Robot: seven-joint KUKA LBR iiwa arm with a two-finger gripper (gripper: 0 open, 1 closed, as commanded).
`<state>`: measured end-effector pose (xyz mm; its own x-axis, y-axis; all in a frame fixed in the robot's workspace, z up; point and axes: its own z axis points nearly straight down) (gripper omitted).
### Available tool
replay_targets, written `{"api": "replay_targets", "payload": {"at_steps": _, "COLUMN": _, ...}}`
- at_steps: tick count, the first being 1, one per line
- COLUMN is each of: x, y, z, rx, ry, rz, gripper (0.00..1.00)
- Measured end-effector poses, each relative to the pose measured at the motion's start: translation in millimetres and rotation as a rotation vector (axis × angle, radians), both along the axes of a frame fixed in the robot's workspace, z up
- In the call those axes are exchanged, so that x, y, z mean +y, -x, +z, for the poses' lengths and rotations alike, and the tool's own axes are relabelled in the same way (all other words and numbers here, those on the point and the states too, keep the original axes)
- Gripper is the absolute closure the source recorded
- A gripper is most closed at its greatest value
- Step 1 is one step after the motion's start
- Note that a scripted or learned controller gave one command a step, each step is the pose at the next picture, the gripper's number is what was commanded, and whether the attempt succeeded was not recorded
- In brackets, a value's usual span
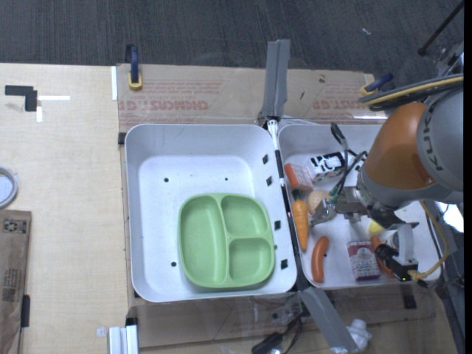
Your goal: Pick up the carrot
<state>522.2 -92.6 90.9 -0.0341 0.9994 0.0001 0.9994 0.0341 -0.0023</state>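
Camera view has me looking down on the worktop [66, 198] with both white bins side by side, and my arm [413, 153] reaching in from the right, low over the right bin [346, 279]. The carrot [300, 224] is lying lengthwise against that bin's left wall, close to the divider, pointing roughly up and down the frame. Just below and right of it sits a sausage [318, 258], near but apart from it, and a small red piece [291, 175] lies above it along the same wall. A pale round thing [316, 200] sits just beside the carrot's upper end. My pincer [322, 214] is down right next to the carrot's right side, but from this angle the tips are a dark blur, so I can't tell whether it is spread or pressed together, and I see nothing pinched in it. The left bin [147, 198] holds just the green divided plate [226, 240], out of my way. I'd call this the approach step: close in, carrot not yet lifted. Next I judge it needs a small shift left so the tips straddle the carrot across its width, then a firm squeeze, staying off the wall and the pale round thing.
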Motion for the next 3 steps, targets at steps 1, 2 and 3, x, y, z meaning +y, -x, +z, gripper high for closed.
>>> {"api": "replay_targets", "payload": {"at_steps": 1, "x": -4, "y": -60, "z": 2, "rx": -0.005, "ry": 0.003, "rz": 0.341, "gripper": 0.0}}
{"api": "replay_targets", "payload": {"at_steps": 2, "x": -4, "y": -60, "z": 11, "rx": -0.006, "ry": 0.002, "rz": 0.338, "gripper": 1.0}}
{"api": "replay_targets", "payload": {"at_steps": 3, "x": 67, "y": -22, "z": 100, "rx": -0.001, "ry": 0.0, "rz": 0.254, "gripper": 1.0}}
